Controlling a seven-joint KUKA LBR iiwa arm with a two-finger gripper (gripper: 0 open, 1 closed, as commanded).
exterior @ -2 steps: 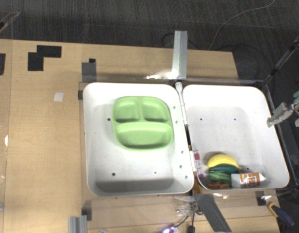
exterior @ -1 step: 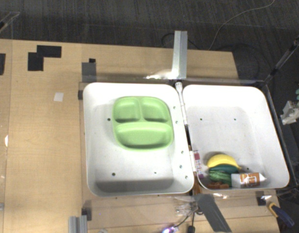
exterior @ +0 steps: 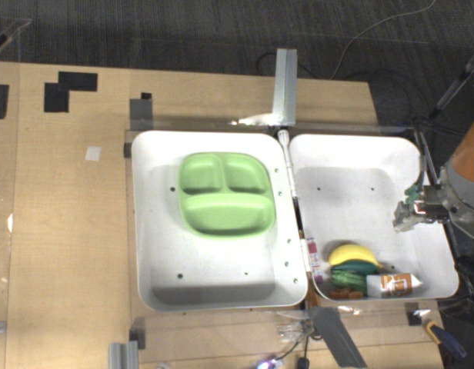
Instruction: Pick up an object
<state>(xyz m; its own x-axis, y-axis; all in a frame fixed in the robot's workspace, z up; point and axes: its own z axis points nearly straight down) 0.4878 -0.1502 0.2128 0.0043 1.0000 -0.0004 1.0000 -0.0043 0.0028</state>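
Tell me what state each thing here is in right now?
Green plate: right side up, flat in the left bin.
Yellow toy: lying in the right bin, near corner.
Small bottle: on its side beside it.
Hand: low at the right bin's right side, holding nothing visible.

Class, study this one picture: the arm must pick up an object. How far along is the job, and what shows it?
Done: little. The gripper sits over the right bin, at its right side, with nothing visibly between it and the bin floor. In hand: it appears to be approaching. Left: the grasp and lift. The yellow object, green object and small bottle lie clustered at the bin's near edge; the green divided plate rests in the left bin.
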